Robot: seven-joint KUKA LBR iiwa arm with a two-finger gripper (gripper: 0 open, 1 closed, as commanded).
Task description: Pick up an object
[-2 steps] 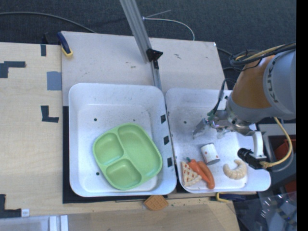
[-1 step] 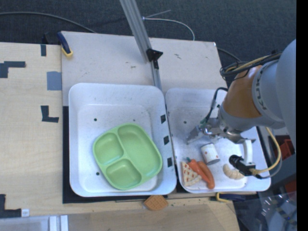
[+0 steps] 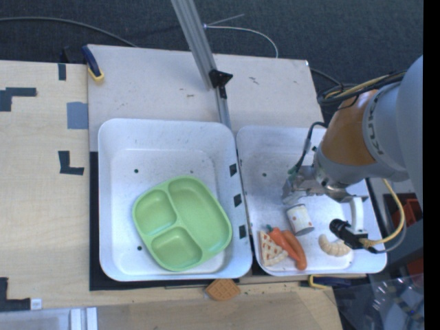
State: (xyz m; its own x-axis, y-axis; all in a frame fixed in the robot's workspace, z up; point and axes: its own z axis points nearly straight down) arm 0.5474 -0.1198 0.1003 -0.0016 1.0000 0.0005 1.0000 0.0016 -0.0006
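Note:
The right bin [image 3: 265, 153] holds a small white cylinder [image 3: 300, 218], an orange carrot [image 3: 289, 246], a waffle-patterned pizza slice [image 3: 271, 249] and a pale croissant-like piece [image 3: 335, 245]. My gripper [image 3: 295, 192] reaches down into this bin from the right, just above the white cylinder's upper edge. Nothing shows between its fingers. A black part of the arm [image 3: 342, 231] lies beside the croissant piece.
The left bin [image 3: 117, 143] holds a green three-compartment plate [image 3: 181, 222]. A grey metal pole [image 3: 196, 33] slants across the top toward the bins' divider. A waffle-like piece [image 3: 221, 290] lies outside the bins at the front edge. The arm's orange band [image 3: 347, 136] hangs over the right bin.

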